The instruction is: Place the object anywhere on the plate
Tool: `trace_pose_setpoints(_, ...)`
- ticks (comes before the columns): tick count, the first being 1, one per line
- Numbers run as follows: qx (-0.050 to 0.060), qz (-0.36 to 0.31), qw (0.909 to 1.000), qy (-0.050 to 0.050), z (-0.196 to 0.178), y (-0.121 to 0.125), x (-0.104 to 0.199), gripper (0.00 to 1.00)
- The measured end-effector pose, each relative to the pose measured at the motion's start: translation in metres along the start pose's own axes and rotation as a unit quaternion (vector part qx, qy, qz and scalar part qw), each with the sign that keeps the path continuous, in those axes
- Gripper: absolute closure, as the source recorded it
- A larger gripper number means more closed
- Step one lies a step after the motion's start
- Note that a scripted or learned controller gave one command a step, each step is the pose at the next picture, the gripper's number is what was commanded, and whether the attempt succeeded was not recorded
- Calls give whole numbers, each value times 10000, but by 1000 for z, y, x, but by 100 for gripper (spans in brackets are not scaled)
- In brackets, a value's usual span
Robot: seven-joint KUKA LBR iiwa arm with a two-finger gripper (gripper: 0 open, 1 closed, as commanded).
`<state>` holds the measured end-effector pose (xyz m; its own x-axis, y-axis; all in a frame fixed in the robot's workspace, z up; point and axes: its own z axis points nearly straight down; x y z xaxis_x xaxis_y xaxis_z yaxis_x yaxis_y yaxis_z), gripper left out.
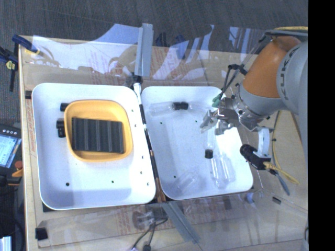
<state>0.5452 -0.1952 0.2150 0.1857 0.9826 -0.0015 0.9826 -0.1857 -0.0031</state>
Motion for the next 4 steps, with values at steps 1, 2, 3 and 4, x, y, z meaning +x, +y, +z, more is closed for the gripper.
trace_pose_setpoints(1, -8, -819, 9966, 5, -64, 4, 15, 100)
trace_pose_setpoints(2, 14, -1933, 9811, 10, -10, 6, 73, 100)
trace_pose_setpoints(3, -10, -3166, 9486, -1, -26, 26, 91, 100)
trace_pose_setpoints(4, 5, -4175, 9087, 7, -4, 36, 142, 100)
